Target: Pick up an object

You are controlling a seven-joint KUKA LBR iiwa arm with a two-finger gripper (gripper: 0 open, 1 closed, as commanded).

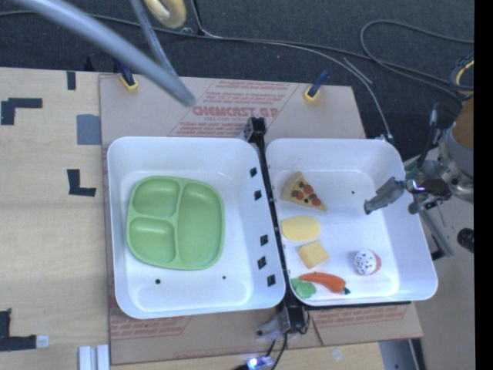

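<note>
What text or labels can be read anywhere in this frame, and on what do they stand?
"CHEMCAST GP": red print on the cardboard sheet beneath the bins, roughly legible.
The smaller red lines around it are too blurred to read.
Red print along the cardboard's front edge: also unreadable.

A green divided plate (pixel 176 222) lies in the left white bin (pixel 239 287), toward that bin's left side. Both bins rest on a brown cardboard sheet (pixel 231 102) with red print, held at the tabletop's (pixel 46 206) far edge by two yellow clamps (pixel 127 81). Black tape marks (pixel 77 182) dot the wooden tabletop's left part, and dark cables (pixel 347 60) trail beyond its far edge.
</note>
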